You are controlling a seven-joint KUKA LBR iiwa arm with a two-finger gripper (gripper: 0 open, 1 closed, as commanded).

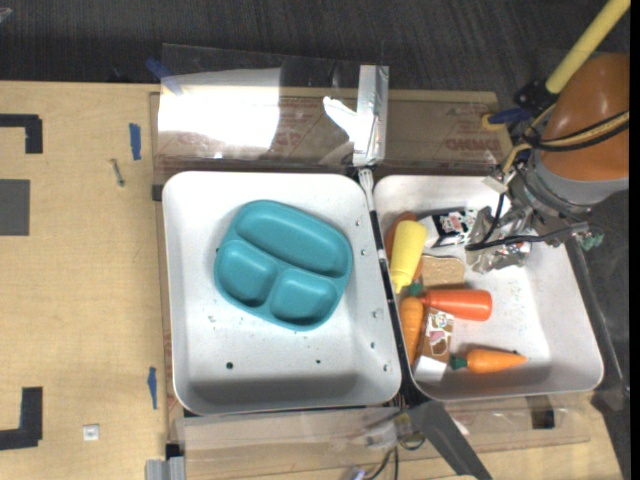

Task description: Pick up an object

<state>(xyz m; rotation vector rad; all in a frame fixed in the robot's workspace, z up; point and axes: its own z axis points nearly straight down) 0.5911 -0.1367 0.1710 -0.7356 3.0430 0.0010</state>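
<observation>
Two bins; gripper low in right bin beside crowded carrots, corn; jaw state unclear.

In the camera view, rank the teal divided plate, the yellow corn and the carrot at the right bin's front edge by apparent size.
1. teal divided plate, clearly largest.
2. and 3. yellow corn and carrot: they look close in size, the corn thicker, so I won't rank them.

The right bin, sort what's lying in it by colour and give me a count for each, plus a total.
Orange: 3, a carrot-like piece at the front, a cylinder, one along the left wall
Yellow: 1, the corn-like piece
Tan or brown: 2, a flat slab, a small packet
Black and white: 1, a small item at the back
Total: 7
</observation>
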